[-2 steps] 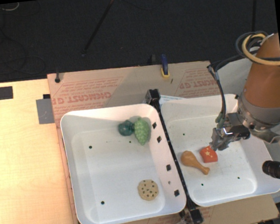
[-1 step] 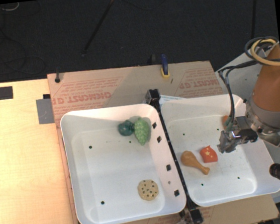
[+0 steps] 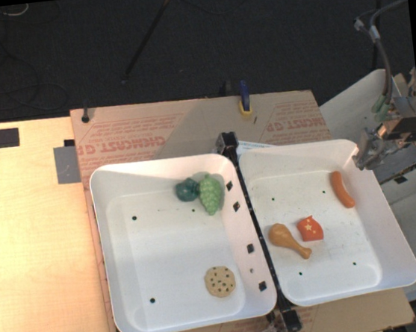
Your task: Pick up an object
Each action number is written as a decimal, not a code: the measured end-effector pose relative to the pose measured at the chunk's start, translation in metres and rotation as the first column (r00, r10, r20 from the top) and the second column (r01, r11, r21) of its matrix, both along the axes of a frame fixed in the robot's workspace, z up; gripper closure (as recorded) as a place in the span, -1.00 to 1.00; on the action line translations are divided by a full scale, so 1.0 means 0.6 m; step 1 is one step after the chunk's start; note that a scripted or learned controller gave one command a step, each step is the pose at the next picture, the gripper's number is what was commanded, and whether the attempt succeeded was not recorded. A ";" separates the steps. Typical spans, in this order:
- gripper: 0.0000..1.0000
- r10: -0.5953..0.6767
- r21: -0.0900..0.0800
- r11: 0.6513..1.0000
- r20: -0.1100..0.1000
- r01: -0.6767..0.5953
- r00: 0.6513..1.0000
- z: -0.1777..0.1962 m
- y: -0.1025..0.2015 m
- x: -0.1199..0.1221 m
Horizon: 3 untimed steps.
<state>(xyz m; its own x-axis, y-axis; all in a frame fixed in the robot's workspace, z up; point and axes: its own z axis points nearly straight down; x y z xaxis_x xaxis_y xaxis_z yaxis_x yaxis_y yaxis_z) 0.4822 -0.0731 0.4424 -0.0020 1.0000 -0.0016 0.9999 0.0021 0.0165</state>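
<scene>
Two shallow white bins sit side by side on a sheet of cardboard, meeting along a middle seam held with black clips. Left bin: a dark green lump and a light green bunch of grapes, touching each other near the far rim toward the seam; a round cookie with dark chips lies flat near the front, well apart from the green pair. Right bin: an orange sausage lies close to the right wall, lengthwise front to back; a tan drumstick lies at a slant near the seam, thick end toward the left; a small red block with a yellow star sits just beside the drumstick's right side, very close, contact uncertain. The gripper is at the far right corner of the right bin, over the rim, apart from all objects; the sausage is the nearest item. Gripper detail is dark and cluttered; cannot tell how the jaws stand. Nothing seen between them.
</scene>
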 end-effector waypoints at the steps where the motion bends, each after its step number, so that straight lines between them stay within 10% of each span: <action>1: 1.00 0.000 0.003 1.000 -0.035 0.000 0.999 -0.251 0.049 0.052; 3: 1.00 -0.003 0.003 1.000 -0.021 0.003 1.000 -0.299 -0.041 -0.012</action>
<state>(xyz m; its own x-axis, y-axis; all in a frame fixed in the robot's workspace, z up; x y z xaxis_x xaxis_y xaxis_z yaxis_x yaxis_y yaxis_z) 0.4748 -0.0979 0.2633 0.0008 1.0000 0.0010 1.0000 -0.0008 -0.0050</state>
